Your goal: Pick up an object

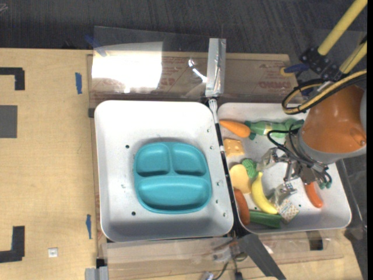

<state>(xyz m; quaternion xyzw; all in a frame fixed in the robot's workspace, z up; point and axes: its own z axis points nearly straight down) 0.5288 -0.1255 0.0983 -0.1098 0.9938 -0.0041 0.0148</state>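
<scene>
Your gripper (287, 186) hangs low in the right bin (338, 214), above the toy food. Whether its jaws are apart or together, you cannot tell; the orange wrist hides much of them. Just beside it lie a banana (260, 196), a cucumber (265, 219) and what may be a speckled block (288, 210). The left bin (111, 127) carries a teal divided tray (171, 175).
</scene>
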